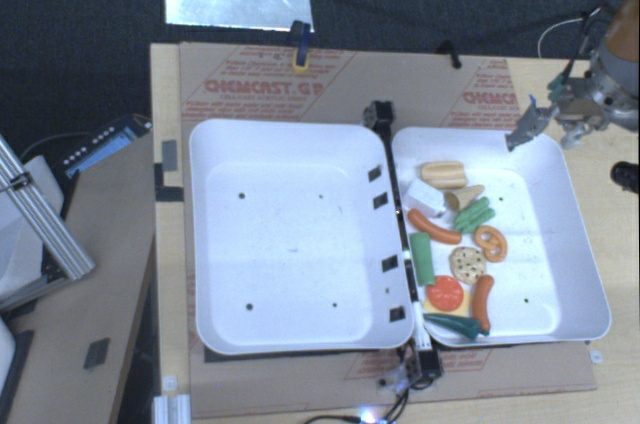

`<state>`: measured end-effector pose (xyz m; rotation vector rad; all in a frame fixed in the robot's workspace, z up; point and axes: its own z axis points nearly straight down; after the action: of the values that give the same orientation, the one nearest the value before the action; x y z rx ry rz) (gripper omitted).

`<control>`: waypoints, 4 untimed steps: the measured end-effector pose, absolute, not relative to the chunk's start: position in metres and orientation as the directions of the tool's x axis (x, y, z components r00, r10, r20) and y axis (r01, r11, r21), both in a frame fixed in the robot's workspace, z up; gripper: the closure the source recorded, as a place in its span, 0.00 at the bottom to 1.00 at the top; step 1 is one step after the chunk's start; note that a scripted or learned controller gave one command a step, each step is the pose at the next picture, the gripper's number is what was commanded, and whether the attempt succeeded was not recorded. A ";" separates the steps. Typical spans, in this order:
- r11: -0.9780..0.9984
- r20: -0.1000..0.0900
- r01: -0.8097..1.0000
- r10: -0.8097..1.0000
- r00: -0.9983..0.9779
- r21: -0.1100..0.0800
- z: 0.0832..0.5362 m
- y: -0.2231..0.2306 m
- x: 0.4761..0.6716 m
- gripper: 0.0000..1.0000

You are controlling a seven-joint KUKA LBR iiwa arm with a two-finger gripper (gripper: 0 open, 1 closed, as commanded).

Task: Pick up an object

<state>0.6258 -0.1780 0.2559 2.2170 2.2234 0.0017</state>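
The right bin (560, 212) holds several toy foods along its left side: a tan bread roll (443, 174), a white piece (425, 201), green pods (474, 214), a pretzel (490, 242), an orange sausage (435, 231), a green cucumber (423, 258), a cookie (466, 263), a red tomato (446, 293) and a second sausage (484, 300). My gripper (548, 134) hangs over the bin's far right corner, above and to the right of the food. Its fingers are spread open with nothing between them.
The left bin (290, 232) sits beside the right one, with black clips (380, 174) along the shared rim. A yellow and blue clamp (300, 47) stands at the back of the board. Cables (565, 32) loop near the arm.
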 end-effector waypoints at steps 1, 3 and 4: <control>0.007 -0.001 1.000 1.000 -0.007 0.004 0.166 -0.163 0.671 0.00; 0.006 -0.001 1.000 1.000 -0.006 0.009 0.098 -0.089 0.663 1.00; 0.007 -0.001 1.000 1.000 -0.007 0.020 0.317 -0.066 0.671 1.00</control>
<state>0.6713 -0.0658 0.3168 2.2024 2.2187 0.0209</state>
